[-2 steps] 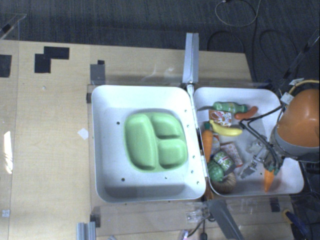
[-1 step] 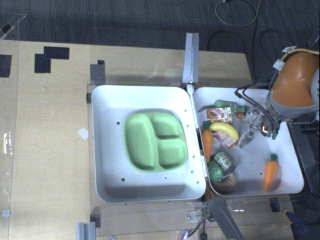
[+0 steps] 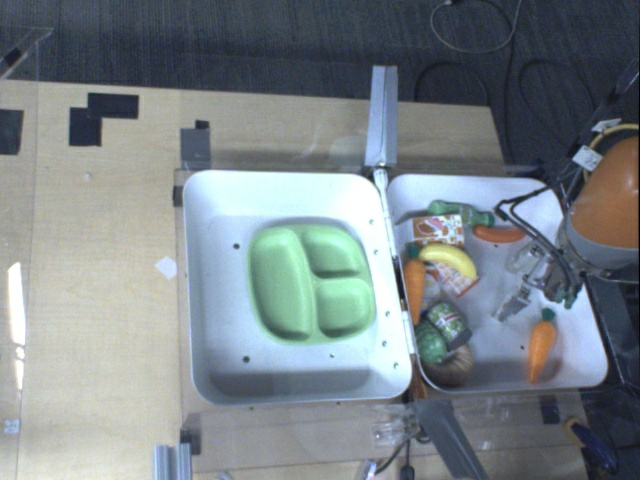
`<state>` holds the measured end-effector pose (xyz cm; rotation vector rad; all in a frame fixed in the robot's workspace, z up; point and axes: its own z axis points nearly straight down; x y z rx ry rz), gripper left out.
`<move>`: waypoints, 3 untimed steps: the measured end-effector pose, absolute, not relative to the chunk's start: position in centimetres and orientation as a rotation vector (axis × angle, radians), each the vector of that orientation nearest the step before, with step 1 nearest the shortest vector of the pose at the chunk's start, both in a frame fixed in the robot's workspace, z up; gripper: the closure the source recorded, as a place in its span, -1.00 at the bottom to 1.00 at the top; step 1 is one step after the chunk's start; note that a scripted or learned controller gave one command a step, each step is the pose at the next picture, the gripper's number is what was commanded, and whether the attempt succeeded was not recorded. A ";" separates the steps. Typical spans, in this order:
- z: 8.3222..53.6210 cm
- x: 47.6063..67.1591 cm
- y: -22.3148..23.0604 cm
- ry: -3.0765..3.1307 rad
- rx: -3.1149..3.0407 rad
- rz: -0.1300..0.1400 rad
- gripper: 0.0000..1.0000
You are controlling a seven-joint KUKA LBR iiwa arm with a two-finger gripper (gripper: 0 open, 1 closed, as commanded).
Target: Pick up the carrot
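1. Orange is the colour to watch: one carrot [image 3: 541,347] lies in the lower right of the right bin [image 3: 500,380], tip pointing down, green top up near the pincer [image 3: 528,286].
2. A second orange carrot-like piece [image 3: 414,290] lies along that bin's left wall, and an orange-red one [image 3: 497,234] sits near the top, so there is more than one candidate.
3. The pincer hangs over the right-centre of the bin, just up and left of the lower-right carrot's green top and not touching it. Its metal fingers [image 3: 510,306] look spread, with nothing between them.
4. In the middle of that bin: a banana [image 3: 449,260], a red-and-white packet [image 3: 438,230] above it, and a green broccoli-like piece [image 3: 434,344] with a dark lump [image 3: 450,366] below.
5. The left bin [image 3: 215,298] holds a green divided tray [image 3: 310,281], well apart from all this.
6. My read: this is the approach, and the grasp has not begun.
7. To do it well, I'd shift the pincer down and right until it centres on the thick upper half of the carrot.
8. I'd turn the fingers to cross its long axis, one on each side, clear of the green top.
9. The bin's right wall is near, so the outer finger needs room before descending.
10. Close only once low enough to bracket the body; a taper can squirt out.
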<state>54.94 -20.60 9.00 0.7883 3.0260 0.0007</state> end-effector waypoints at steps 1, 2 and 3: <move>9.0 58.8 -15.5 2.973 0.966 0.006 -1.00; 14.6 52.4 -19.5 2.999 0.903 0.001 -1.00; 9.0 49.2 -20.4 3.053 0.663 -0.001 -1.00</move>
